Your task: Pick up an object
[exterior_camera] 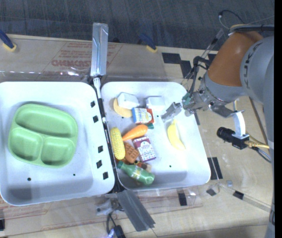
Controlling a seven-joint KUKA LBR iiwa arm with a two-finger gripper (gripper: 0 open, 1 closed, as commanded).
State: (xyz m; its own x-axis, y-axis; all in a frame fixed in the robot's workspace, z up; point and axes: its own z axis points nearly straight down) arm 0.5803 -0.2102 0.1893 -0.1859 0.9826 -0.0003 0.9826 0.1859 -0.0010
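My gripper (170,111) hangs over the right side of the right bin (195,152), with nothing seen in it. Just below it lies a yellow banana (175,135). To its left stands a small white, blue and orange carton (142,115). Further left and lower in the bin are an orange carrot (135,131), a yellow corn cob (116,143), a maroon box (144,149) and a green bottle (138,174). A white object (126,100) and a second yellow piece (119,109) sit at the bin's back left.
In the left bin (2,172) lies a green divided tray (44,134). A metal clamp bar (99,48) rises behind the wall between the bins. Bare bin floor shows at the right bin's front right corner.
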